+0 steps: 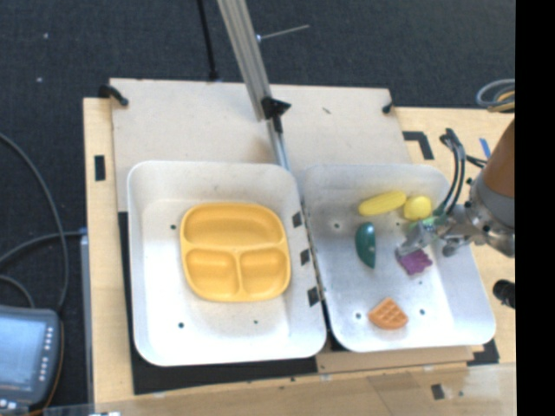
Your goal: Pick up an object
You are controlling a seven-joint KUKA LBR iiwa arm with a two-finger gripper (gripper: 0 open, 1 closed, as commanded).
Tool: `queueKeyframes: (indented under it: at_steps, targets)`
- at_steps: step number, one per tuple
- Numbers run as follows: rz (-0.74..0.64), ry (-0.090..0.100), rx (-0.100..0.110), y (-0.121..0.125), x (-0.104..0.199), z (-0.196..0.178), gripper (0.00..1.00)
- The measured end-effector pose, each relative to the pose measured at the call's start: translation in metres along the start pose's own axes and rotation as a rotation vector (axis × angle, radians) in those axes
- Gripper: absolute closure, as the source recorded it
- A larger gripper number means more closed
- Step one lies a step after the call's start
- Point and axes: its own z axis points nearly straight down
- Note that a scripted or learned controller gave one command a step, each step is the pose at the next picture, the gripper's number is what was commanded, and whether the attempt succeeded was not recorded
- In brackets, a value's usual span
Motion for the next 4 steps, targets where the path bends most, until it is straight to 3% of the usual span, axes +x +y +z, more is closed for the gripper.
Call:
queueKeyframes:
  at_steps: [1, 2, 3, 4]
  targets:
    - [0.001, 0.0, 0.0, 0.0, 0.0, 0.0, 0.0]
    - [0.005, -0.002, 0.004, 0.005, -0.002, 0.043, 0.0]
    - [0.004, -0.001, 0.007, -0.006, 0.0, 0.096, 0.0]
    - [0.006, -0.002, 0.004, -0.006, -0.002, 0.111, 0.0]
